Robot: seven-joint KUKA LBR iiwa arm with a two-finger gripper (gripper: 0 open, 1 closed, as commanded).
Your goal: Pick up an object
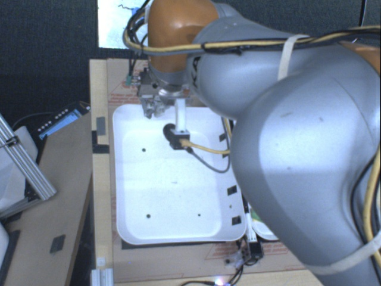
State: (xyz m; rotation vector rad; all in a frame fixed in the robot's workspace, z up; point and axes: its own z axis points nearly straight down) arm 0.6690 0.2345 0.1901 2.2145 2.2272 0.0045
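From where I stood, the grey arm took up most of the right side, its orange band high over the far end of the desk. The hand hung just above the far rim of the left bin, near that bin's far left corner. Whether it was apart or together I could not tell (the metal parts there blurred into one another), and I saw nothing caught in it. Just beside it a white bar ended in a black block, low over the bin's floor, with a yellow cable running off towards the arm. The arm covered nearly all of the right bin; at its near edge a small pale and green thing peeked out, too hidden to name. An aluminium rail lay off to the left.
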